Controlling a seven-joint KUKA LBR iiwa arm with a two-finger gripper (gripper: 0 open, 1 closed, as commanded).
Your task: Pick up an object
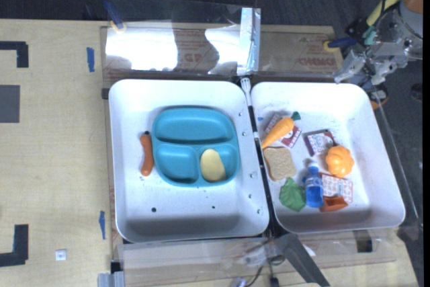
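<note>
The gripper (368, 69) sits at the upper right, beyond the far right corner of the right bin (383, 144), over the surface rather than over either bin; whether it is open or closed cannot be told from this angle, and nothing shows in its grasp. The right bin holds a carrot (279, 130) lying aslant near its left wall, a bread slice (279, 162) just below it, a green leaf (291, 195), a blue bottle (314, 188), an orange fruit (339, 160) and a few small packets (318, 142) among them. The left bin (127, 144) carries a blue tray (191, 138) with compartments; a yellow lemon (213, 164) lies in the tray's lower right compartment, and an orange sausage (146, 153) lies on the bin floor just beside the tray's left edge.
</note>
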